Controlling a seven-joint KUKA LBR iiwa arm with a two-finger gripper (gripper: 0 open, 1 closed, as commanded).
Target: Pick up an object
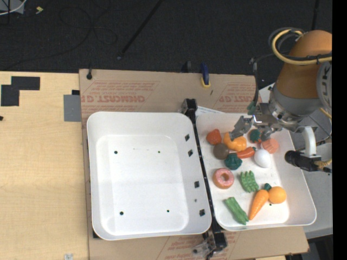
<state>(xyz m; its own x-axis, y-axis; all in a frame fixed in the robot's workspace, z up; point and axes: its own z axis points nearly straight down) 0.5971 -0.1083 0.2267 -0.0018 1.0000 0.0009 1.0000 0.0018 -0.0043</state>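
Note:
The right bin [301, 199] holds several toy foods: a pink donut [223, 177], a carrot [258, 203], an orange ball [277, 195], a white egg [262, 158], a green pickle [236, 210], a leafy green piece [249, 181], a teal piece [233, 161], a brown piece [220, 151], a yellow-orange piece [236, 143] and a red-orange piece [214, 137]. My gripper [248, 132] hangs low over the back of this pile, just above the yellow-orange piece and a red chili [245, 153]. It is open, with nothing between its fingers.
The left bin [93, 172] lies beside the right one, and a black clip strip [196, 161] runs between them. Cardboard [141, 93] lies under both bins. A black fitting [303, 160] juts over the right bin's right rim.

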